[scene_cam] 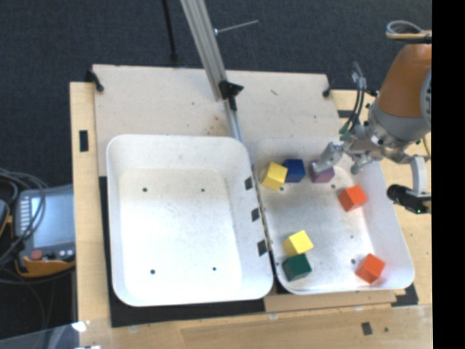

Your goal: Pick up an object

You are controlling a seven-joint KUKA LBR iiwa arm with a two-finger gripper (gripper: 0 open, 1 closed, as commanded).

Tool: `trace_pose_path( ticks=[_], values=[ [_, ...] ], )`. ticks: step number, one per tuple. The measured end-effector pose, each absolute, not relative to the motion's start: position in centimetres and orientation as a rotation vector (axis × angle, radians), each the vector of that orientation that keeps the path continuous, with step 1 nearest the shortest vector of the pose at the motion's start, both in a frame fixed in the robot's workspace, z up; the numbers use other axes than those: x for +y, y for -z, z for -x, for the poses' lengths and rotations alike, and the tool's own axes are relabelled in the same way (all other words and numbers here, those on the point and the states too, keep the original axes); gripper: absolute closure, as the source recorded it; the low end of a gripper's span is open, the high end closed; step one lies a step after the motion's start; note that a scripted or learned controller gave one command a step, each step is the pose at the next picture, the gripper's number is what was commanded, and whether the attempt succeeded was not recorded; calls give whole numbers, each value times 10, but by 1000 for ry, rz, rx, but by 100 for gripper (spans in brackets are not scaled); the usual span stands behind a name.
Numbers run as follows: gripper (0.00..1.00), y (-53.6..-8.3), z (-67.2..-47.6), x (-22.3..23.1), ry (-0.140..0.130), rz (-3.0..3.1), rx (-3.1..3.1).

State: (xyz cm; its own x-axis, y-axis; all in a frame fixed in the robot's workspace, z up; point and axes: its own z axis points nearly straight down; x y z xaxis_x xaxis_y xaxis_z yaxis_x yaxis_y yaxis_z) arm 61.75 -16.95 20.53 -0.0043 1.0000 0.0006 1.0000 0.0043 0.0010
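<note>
Nearest the lens, a green cube (296,267) and an orange cube (370,267) sat in the right bin (389,227), well below the gripper (344,158). A yellow cube (298,242) touched the green one. The gripper hung over the bin's upper part, fingers spread, with a purple block (321,171) just below and left of it, not held. Farther left lay a blue cube (294,169) touching another yellow cube (275,175). A second orange cube (352,198) lay just below the gripper.

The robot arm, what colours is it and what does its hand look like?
The grey arm has a wide orange band above the wrist. Thin dark cables run beside it. Its small metal two-finger gripper is pale silver-grey, much narrower than the arm.
</note>
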Motion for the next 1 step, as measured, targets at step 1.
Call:
trace_pose_path(
  ticks=[1],
  values=[
    [0,-205,-617,-170,-1,-2215,2227]
  ],
)
